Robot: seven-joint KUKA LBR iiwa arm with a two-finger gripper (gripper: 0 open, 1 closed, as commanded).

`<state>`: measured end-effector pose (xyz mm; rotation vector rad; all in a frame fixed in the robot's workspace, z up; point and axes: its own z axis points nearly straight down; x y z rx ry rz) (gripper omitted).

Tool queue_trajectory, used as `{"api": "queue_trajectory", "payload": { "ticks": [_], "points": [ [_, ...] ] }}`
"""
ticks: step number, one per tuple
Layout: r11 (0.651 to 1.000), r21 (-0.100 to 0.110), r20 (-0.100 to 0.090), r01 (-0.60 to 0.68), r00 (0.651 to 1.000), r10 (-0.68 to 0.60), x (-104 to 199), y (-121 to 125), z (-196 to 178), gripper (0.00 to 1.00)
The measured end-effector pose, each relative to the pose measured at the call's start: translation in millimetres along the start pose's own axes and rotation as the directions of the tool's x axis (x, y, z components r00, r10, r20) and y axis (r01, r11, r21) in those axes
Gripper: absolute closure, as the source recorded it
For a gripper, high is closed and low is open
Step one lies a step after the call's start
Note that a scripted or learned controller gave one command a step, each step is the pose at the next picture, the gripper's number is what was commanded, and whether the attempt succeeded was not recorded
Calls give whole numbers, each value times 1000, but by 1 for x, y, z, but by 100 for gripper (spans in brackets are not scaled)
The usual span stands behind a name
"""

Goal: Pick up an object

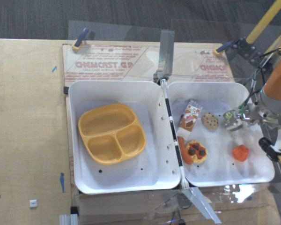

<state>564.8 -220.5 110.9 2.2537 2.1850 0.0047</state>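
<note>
The gripper [234, 119] hangs over the right bin [257, 172], near its right edge. Whether it is released or clenched cannot be told. In that bin: a cookie [209, 121] just left of the gripper, a small carton [190, 115] toward the divider, a hot dog [183, 149] touching a small pizza [197, 151], and a red piece [240, 153] near the right edge. The left bin [84, 172] holds a yellow tray [111, 133].

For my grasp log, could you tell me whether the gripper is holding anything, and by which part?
It cannot be told: the gripper sits low in the right bin, right of the cookie.
</note>
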Motion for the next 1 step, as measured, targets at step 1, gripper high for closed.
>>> {"api": "queue_trajectory", "payload": {
  "ticks": [1],
  "points": [
    [1000,2,1,-31,1000,31,59,34,-79,100]
  ]
}}
